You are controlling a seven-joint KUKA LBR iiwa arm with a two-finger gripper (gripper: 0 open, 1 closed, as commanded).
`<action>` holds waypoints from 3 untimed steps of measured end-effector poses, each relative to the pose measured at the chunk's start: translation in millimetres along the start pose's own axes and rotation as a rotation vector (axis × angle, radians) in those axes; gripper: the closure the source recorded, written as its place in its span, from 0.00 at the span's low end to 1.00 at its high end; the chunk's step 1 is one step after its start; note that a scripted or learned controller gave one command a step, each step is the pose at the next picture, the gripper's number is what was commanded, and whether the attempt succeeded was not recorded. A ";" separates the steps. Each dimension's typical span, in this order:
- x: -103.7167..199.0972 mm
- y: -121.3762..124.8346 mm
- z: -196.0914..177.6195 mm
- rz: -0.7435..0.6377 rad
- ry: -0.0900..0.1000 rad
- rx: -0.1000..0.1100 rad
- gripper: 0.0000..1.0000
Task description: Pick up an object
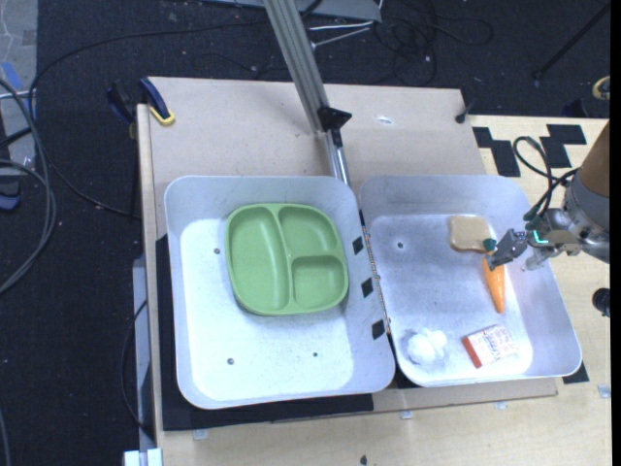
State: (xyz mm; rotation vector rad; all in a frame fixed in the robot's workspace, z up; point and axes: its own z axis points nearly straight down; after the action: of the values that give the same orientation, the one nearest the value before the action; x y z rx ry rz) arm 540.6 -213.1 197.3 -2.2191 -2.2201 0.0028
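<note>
A: Four things lie in the right bin (543, 289): a tan bread-like piece (467, 232) near the back, an orange carrot (497, 287) just in front of it, a small red-and-white packet (488, 345) toward the front, and a white crumpled lump (426, 346) at the front left. The left bin (194, 357) carries a green divided plate (287, 258).

B: And the gripper (506, 249)?

A: It sits low over the right bin, right at the carrot's upper end, close beside the bread piece too. From this angle I cannot tell how wide it stands, nor whether anything is between its tips. The carrot looks to be lying flat on the bin floor.

B: So which step is this?

A: I judge it the approach, or the very start of a grasp, with the carrot as the likely target. Nothing appears lifted.

B: What does the next move call for?

A: Settling squarely over the carrot's narrow width, closing across it, not along it, and keeping clear of the bread. Then a straight lift to prove the hold.
</note>
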 end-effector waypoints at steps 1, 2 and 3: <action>-0.1 0.9 -1.3 -0.001 -0.001 -0.003 0.00; -0.8 -9.1 48.4 0.002 0.000 0.001 0.00; 0.0 -9.8 102.2 0.001 0.001 0.001 0.00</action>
State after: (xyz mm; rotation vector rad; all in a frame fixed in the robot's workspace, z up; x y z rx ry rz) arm 530.5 -213.0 95.1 -2.2194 -2.2176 0.0035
